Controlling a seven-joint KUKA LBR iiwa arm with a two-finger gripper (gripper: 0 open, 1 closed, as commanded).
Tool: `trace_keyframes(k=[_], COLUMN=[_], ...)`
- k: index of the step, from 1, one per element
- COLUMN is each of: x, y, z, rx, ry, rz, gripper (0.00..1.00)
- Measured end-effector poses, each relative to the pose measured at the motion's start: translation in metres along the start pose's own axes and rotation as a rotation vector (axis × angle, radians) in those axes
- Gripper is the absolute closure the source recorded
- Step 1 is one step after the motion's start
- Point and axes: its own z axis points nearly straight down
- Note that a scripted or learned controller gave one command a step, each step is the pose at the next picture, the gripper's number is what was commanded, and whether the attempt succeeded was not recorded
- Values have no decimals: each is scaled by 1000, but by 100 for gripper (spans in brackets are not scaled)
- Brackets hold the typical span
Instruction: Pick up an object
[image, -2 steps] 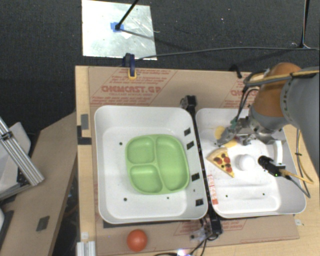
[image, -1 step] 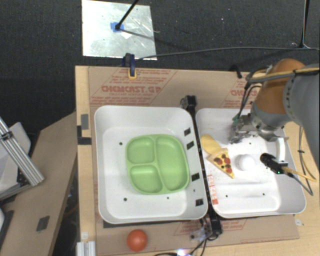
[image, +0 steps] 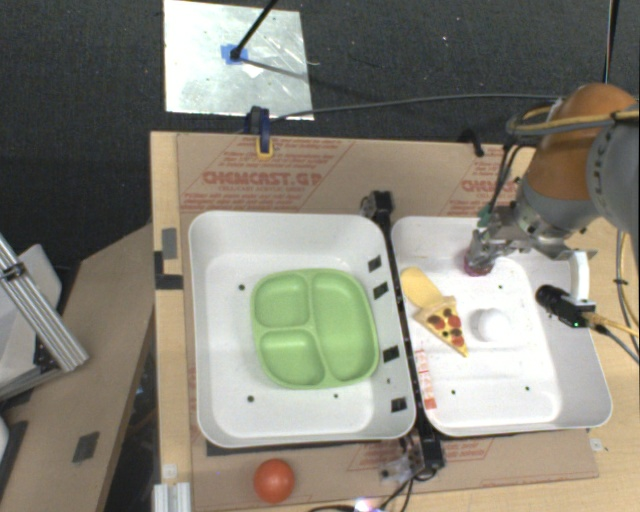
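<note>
The grey arm's two-finger gripper (image: 481, 252) reaches down at a small purplish object (image: 478, 264) near the far edge of the right shallow white bin (image: 570, 390), which also contains a toy pizza slice (image: 444, 325), a yellow piece (image: 421, 287) and a white ball (image: 490, 324). The left white bin (image: 215, 300) holds a green divided plastic tray (image: 313, 327). An orange ball (image: 274, 480) lies on the bench.

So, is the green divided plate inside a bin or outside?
Inside: the green divided plate lies flat within the left bin.
</note>
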Motion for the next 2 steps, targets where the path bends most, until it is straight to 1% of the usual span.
trace_keyframes(k=[1,2], x=[-6,-7], y=[6,7], z=[-47,-71], rx=[1,3], ry=[-1,0], rz=[1,0], gripper=[100,100])
